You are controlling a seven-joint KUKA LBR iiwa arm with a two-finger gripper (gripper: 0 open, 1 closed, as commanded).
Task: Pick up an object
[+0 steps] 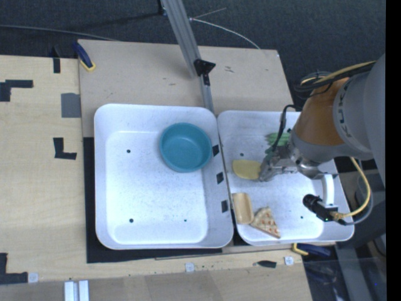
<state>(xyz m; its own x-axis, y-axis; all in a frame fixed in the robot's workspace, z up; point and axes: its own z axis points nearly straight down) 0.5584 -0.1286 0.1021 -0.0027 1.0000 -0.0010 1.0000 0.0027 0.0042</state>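
Yellow and flat, the object we took for the likely target [246, 169] lay in the right bin [313, 229] near its left wall, with the gripper [268, 171] lowered just beside its right edge; we could not tell from above how the tool was set, nor whether it touched the piece. In the same bin we saw a tan bread-like block [242, 207] and a pizza-slice toy [266, 222] toward the front, and a green item [276, 138] partly hidden behind the wrist, while the left bin [119, 187] held a blue bowl [185, 146] near its back right corner.
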